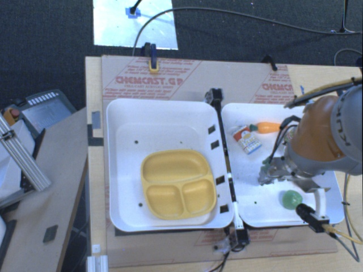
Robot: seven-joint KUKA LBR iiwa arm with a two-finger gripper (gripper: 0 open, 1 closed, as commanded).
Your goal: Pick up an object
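Yellow three-compartment plastic tray

Evenly and brightly lit from above; whites near blown out on the left bin. Strong glare off the metal sheet beyond it. Soft overall focus, faint shadows.
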